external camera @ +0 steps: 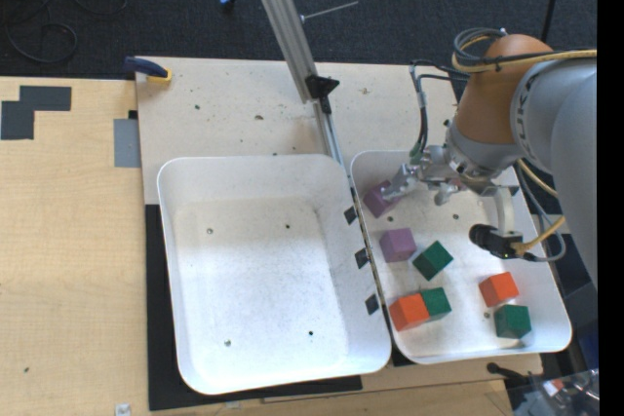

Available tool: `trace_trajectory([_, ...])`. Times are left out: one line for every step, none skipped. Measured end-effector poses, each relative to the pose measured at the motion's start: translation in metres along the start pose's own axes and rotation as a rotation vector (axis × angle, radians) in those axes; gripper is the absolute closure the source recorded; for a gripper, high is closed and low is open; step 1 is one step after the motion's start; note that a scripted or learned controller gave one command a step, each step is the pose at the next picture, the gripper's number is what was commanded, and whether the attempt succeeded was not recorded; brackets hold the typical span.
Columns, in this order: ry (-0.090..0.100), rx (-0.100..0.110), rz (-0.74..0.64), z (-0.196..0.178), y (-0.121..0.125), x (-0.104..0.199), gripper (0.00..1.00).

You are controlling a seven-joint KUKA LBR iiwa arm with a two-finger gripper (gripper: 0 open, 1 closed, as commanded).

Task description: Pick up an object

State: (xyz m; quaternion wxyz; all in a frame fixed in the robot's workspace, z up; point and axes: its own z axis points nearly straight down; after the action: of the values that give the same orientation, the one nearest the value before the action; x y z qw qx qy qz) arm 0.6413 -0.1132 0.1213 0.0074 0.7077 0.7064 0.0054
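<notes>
The hand (390, 191) is low in the right bin (546, 336), with a purple block (376, 200) pinched in its fingers. The grab looks done. Next comes lifting it straight up, clear of another purple block (397, 245) just below.

Counter (234, 102): carries two bins side by side.
Left bin (185, 200): beside the right bin, rims touching.
Right bin (556, 331): holds seven blocks (398, 245), one at its far-left corner, the others nearer the front.
Claw (395, 190): over the right bin's far-left corner, at the block (376, 201) there.
Arm (526, 112): enters from the right.
</notes>
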Motion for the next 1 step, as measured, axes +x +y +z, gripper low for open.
trace_trajectory([0.002,0.001,0.004,-0.0082,0.0001,-0.0002,1.0])
